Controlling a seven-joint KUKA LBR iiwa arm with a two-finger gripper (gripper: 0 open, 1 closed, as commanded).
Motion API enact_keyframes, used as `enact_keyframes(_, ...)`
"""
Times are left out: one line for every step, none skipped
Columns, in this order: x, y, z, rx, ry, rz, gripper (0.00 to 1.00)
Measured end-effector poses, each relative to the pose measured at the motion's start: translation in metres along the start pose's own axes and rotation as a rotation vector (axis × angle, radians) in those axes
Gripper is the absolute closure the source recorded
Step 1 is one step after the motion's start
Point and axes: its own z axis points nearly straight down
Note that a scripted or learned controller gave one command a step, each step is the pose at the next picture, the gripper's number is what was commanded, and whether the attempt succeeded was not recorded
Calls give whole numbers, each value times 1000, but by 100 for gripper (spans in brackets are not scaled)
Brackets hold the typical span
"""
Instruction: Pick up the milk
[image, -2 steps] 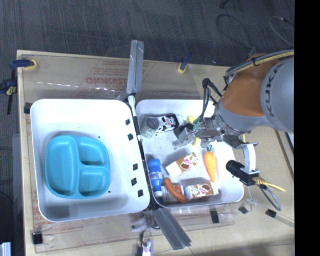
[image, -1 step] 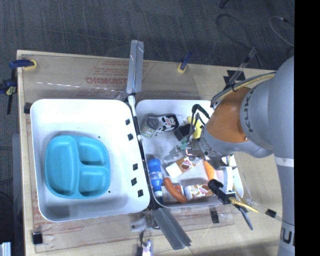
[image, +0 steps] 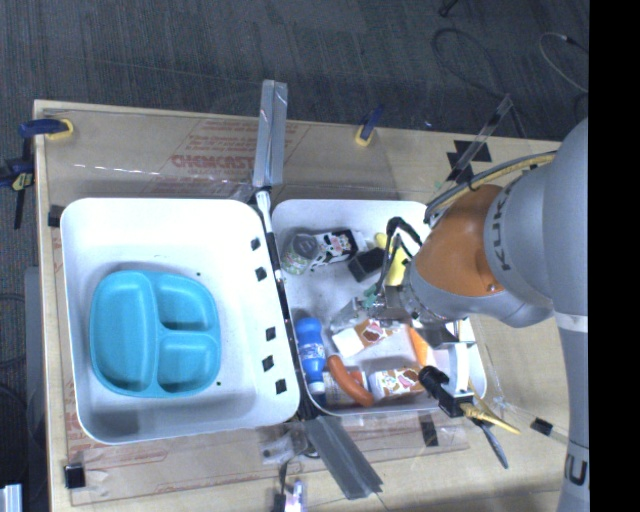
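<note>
The arm (image: 480, 260) hangs over the right bin (image: 330, 215); I can't tell the gripper's state; next, reaching the milk (image: 330, 247) upper left

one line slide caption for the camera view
KUKA arm reaches into the cluttered right bin; blue tray sits in the left.

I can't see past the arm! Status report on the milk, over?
Pincer low in right bin, grip unclear. Cow-print milk lying at far end, untouched. Black piece beside it.
</note>
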Motion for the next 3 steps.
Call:
enact_keyframes(-14, -16, 0, 2, 1, 3, 0)
enact_keyframes(-14, -12, -15, -6, 1, -1, 100)
enact_keyframes(-14, -12, -15, -6, 1, -1, 0)
